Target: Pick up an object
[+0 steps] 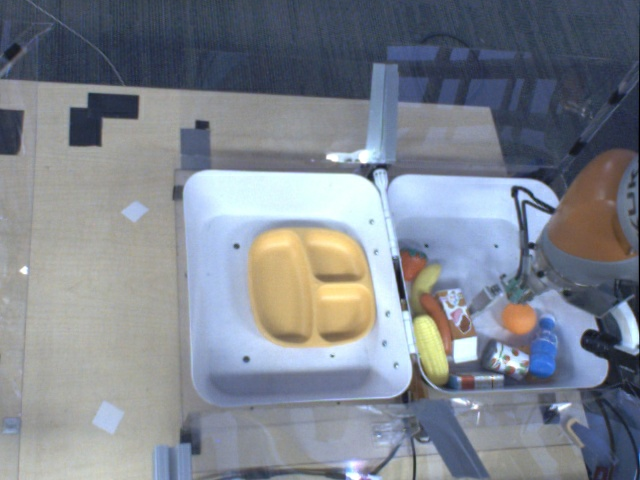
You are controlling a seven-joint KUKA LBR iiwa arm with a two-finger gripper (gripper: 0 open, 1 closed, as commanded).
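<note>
The right bin (455, 203) holds a pile of small items along its near side. An orange ball (518, 318) lies next to a blue bottle (543, 346). A yellow corn cob (431, 346), a yellow banana (427, 278) and a small printed carton (453, 312) sit toward the bin's left wall. A printed can (508, 359) and a marker (475, 379) lie at the near edge. My gripper (514, 290) hangs low in the bin, just above and behind the orange ball. The arm's orange band (590, 208) is over the bin's right side.
The left bin (210, 218) holds a yellow divided plate (310, 286) in its middle. A metal post (384, 108) stands behind the seam between the bins. The far half of the right bin has bare floor.
</note>
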